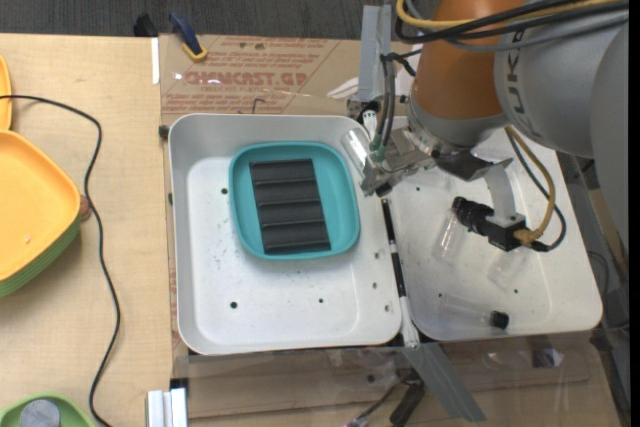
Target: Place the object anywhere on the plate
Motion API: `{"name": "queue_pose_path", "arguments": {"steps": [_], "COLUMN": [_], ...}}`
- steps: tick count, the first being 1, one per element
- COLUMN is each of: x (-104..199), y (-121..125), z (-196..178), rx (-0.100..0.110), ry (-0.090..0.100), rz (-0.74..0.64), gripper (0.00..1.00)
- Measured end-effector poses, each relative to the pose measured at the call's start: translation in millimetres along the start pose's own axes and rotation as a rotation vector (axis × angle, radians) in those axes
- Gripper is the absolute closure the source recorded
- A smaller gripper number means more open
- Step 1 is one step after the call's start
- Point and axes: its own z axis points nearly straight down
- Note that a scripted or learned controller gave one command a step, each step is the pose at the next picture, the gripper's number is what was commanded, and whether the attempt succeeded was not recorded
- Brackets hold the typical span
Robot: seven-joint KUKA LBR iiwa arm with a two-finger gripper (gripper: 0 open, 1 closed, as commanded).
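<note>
The gripper [377, 167] of the grey KUKA arm [560, 45] is hanging over the seam where the two white bins meet, at the upper right corner of the left bin [200, 295]; whether it is clenched or released cannot be told from this angle. A dark ribbed object [290, 207] is lying flat in the middle of the teal plate [345, 215], just left of the gripper and apart from it. A small black piece [498, 319] is resting in the right bin [560, 305].

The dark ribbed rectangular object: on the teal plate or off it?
On. The dark ribbed rectangular object lies flat inside the teal plate, in the left white bin.
</note>
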Motion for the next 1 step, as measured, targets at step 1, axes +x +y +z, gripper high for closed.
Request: {"name": "queue_pose_path", "arguments": {"steps": [1], "x": [-0.4], "y": [0.0], "z": [-0.1], "rx": [0.0], "ry": [0.0], "rz": [0.001], "gripper": [0.0]}}
